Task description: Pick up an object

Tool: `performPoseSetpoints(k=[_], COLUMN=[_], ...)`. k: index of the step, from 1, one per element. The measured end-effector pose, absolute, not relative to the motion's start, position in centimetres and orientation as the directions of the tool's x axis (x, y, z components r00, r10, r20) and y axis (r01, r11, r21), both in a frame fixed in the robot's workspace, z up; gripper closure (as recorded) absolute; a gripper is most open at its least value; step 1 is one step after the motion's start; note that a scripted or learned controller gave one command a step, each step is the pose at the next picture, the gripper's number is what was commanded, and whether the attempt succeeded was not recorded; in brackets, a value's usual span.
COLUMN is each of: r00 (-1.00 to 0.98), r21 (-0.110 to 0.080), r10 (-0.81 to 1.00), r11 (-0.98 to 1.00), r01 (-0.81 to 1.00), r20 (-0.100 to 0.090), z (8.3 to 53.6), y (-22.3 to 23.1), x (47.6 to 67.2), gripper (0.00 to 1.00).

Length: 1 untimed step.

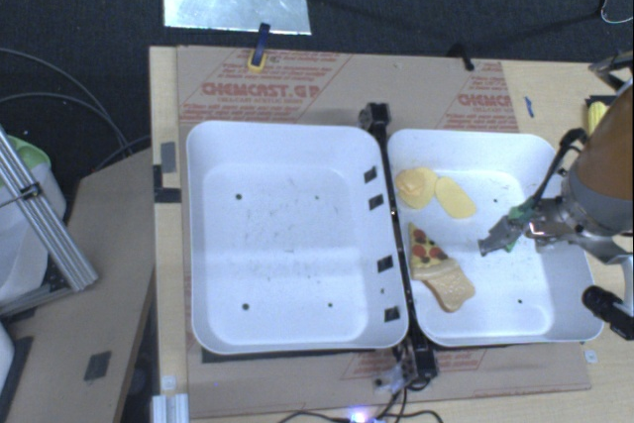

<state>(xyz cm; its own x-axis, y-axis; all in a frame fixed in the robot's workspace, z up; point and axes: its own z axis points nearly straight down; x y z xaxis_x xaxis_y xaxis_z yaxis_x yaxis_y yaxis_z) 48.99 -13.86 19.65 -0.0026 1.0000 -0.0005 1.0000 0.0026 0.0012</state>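
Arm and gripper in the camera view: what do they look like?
The arm enters from the right as a bulky grey body with an orange-brown band above the wrist. A dark cable runs along it. The gripper is slim, dark grey metal with a small green mark.

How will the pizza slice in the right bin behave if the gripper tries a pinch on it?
The pizza slice lies flat on the right bin floor, so fingers may slide over it. It looks like a thin, light toy that would likely scoot if pushed. Flat shape: it should not roll.
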Motion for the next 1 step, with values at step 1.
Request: performPoseSetpoints(k=[1], r00=[-0.012], r21=[0.017], r10=[1.000], r11=[0.012], r01=[1.000], r20=[0.000], z=[31.75], y=[-8.34], x=[51.72], gripper=[0.00])
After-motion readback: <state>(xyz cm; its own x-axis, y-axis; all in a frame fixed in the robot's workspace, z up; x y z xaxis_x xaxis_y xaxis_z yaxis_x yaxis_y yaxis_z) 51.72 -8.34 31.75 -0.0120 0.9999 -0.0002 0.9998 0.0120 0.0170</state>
